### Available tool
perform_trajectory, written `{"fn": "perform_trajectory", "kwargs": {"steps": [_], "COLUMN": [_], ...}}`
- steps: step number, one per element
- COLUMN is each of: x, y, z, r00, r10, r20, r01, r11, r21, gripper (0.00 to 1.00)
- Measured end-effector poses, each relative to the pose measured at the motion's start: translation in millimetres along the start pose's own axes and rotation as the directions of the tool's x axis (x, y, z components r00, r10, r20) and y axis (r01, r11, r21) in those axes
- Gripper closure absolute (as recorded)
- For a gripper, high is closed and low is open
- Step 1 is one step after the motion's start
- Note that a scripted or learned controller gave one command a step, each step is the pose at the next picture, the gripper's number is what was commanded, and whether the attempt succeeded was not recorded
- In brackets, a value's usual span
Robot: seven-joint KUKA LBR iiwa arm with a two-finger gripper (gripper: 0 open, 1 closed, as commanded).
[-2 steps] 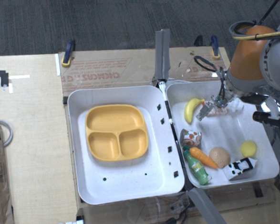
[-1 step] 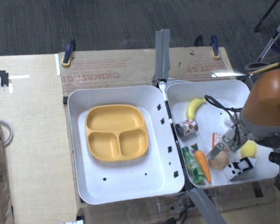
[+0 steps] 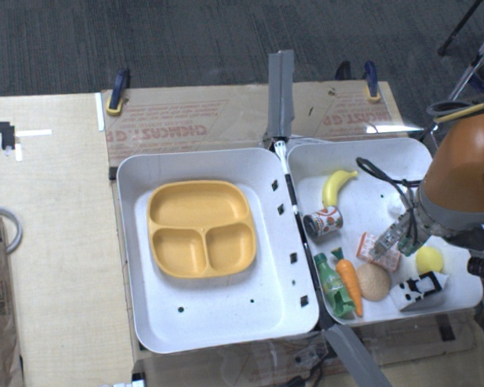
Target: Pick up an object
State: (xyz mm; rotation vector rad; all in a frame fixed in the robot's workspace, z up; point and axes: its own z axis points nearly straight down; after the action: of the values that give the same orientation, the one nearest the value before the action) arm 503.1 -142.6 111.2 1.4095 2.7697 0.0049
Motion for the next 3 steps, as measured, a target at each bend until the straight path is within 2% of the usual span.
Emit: {"fn": "perform_trajectory", "kwargs": {"steps": [1, 2, 3], "x": [-8, -8, 32], "y": [49, 49, -9], "z": [-115, -115, -3], "r00": [0.999, 0.999, 0.996], "r10": [0.019, 0.019, -0.085], "r20": [-0.027, -0.027, -0.031], "r01": [-0.018, -0.019, 0.085], "r11": [1.000, 1.000, 0.996], "r21": [0.019, 0.019, 0.017], "gripper": [1.00, 0.00, 0.00]}}
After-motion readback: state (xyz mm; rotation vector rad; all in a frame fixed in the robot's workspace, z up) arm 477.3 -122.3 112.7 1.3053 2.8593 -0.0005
